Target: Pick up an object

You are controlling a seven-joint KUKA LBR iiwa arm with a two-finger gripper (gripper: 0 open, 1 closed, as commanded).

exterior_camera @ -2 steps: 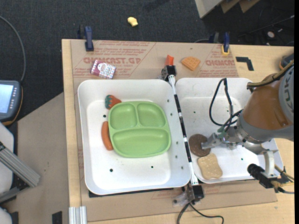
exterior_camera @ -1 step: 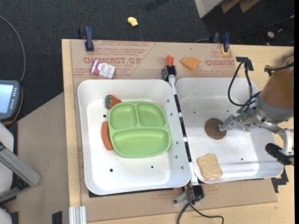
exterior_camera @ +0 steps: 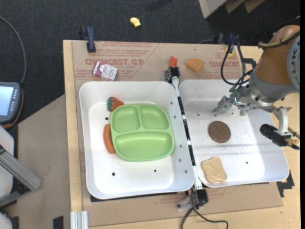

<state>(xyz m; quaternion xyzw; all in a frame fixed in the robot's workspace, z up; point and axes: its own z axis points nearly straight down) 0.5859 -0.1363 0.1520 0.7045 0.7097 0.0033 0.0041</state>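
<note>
Right now you are at the approach step: the two-finger gripper [exterior_camera: 232, 104] hangs over the upper part of the right white bin [exterior_camera: 281, 171], its fingers spread apart with nothing between them. Your nearest target, the round brown cookie-like disc [exterior_camera: 219, 131], lies flat on the bin floor just below and slightly left of the fingertips, apart from them. A pale toast-shaped piece [exterior_camera: 213, 170] sits nearer the front rim. Next, I judge, you need to shift over the disc, descend, and close squarely, since flat things slip easily.
</note>
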